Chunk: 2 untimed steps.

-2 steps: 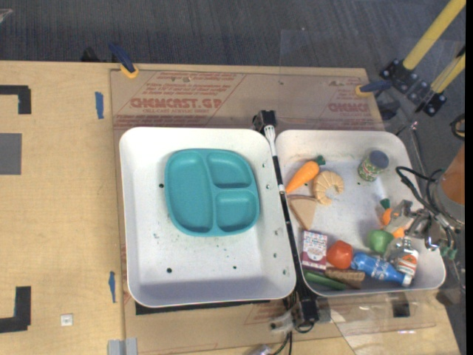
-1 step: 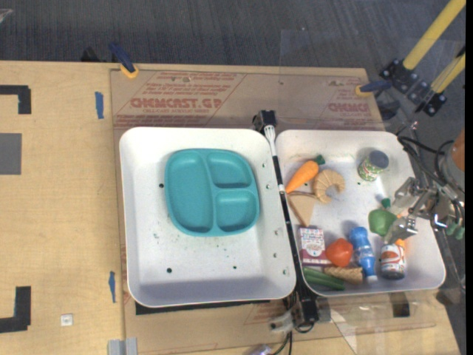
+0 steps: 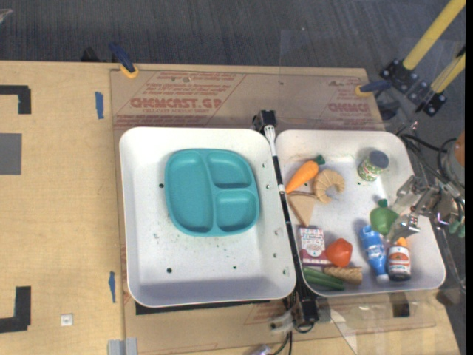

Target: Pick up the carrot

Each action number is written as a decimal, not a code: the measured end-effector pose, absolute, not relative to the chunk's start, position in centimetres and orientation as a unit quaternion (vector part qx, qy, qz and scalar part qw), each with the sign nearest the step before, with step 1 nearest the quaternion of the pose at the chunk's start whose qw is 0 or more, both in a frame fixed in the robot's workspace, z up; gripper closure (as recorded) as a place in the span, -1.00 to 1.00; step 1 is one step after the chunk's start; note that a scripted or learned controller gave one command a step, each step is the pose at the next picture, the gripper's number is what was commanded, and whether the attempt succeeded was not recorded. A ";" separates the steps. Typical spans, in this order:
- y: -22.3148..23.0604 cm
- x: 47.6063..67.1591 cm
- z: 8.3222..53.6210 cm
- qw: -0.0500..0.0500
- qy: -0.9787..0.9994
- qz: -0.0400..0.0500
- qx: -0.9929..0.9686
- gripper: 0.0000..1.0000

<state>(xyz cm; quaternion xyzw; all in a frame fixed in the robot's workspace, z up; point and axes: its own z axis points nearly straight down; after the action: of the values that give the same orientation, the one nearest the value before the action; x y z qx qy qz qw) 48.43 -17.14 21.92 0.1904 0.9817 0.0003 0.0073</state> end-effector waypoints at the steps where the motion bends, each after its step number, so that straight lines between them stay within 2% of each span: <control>1: -22.3 59.6 16.2 0.001 0.983 0.001 0.182 1.00; 2: -22.3 59.7 16.6 0.004 0.983 0.000 0.182 -1.00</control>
<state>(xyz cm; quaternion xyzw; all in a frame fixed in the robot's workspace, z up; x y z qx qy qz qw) 59.73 -22.30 16.61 0.1823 0.9832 0.0001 0.0044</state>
